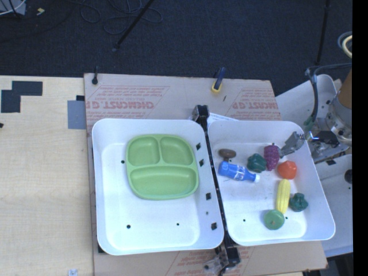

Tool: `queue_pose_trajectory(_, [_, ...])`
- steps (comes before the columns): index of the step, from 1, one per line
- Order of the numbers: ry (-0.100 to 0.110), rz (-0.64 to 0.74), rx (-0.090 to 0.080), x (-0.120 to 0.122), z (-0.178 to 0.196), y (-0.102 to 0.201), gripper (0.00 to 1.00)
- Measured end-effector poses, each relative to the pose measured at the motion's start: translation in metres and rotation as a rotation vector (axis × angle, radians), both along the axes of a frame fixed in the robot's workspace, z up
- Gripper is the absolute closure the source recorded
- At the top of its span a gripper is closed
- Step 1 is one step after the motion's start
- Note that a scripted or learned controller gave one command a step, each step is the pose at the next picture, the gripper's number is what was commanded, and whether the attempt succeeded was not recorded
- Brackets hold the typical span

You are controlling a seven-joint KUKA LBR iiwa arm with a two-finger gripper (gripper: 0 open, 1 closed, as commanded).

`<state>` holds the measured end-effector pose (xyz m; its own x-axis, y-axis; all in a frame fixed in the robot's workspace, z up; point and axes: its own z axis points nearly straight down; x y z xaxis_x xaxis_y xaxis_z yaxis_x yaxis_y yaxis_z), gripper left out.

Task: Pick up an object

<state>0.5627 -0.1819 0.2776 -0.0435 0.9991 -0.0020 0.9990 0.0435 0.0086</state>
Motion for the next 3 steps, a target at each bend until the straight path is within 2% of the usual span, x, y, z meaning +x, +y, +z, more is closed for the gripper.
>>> queue_pose_trajectory(1, [0.014, -0.043, 0.003, -0.001, -0.021, -0.006, 0.00])
queue_pose_trajectory(2, [0.007, -0.041, 0.002, 0.003, -0.061, -0.008, 0.00])
queue_pose_trajectory(3, [0.009, -0.041, 0.002, 0.001, -0.104, -0.010, 0.00])
